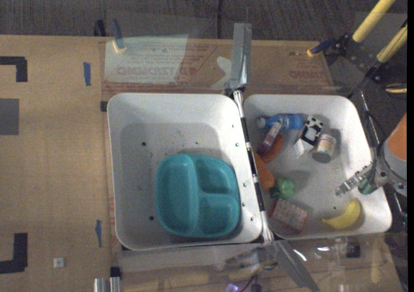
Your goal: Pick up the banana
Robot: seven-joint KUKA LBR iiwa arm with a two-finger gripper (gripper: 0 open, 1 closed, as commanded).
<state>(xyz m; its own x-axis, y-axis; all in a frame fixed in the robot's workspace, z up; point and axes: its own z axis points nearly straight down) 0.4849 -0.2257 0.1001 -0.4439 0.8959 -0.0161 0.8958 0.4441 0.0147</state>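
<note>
Banana (343, 215) lies by the near right corner of the right bin (309, 103). We see our gripper (354, 182) just above it, but we cannot tell how it is set. We think we should drop straight down and grab its fat middle.

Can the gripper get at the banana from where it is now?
Probably yes. The banana lies bare in the right bin's near corner, nothing on top, and the gripper hovers just above it. The bin wall beside it may crowd the approach.
</note>
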